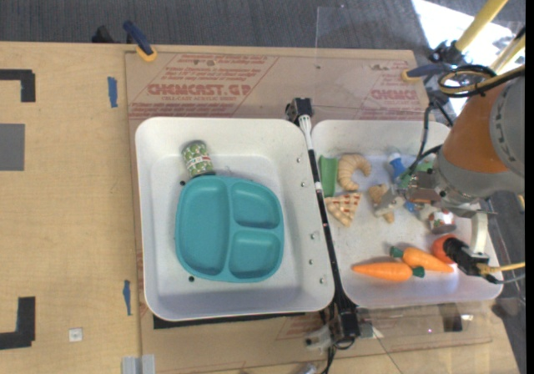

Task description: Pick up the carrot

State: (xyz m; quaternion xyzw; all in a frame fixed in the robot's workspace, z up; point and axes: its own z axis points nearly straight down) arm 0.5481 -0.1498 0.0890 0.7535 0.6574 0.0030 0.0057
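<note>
An orange carrot (381,270) with a green top lies flat near the front wall of the right bin (417,297). A second, shorter carrot (425,261) lies just behind it to the right, its green top pointing left. My gripper (408,194) hangs over the middle of the right bin, behind the carrots and apart from them, among small items. The grey wrist and orange band rise from it toward the right.
The right bin also holds a croissant (354,169), a green piece (328,174), a pizza slice (344,209), a blue item (397,167) and a red item (440,244). In the left bin (158,222) lie a teal divided plate (229,228) and a green jar (197,159).
</note>
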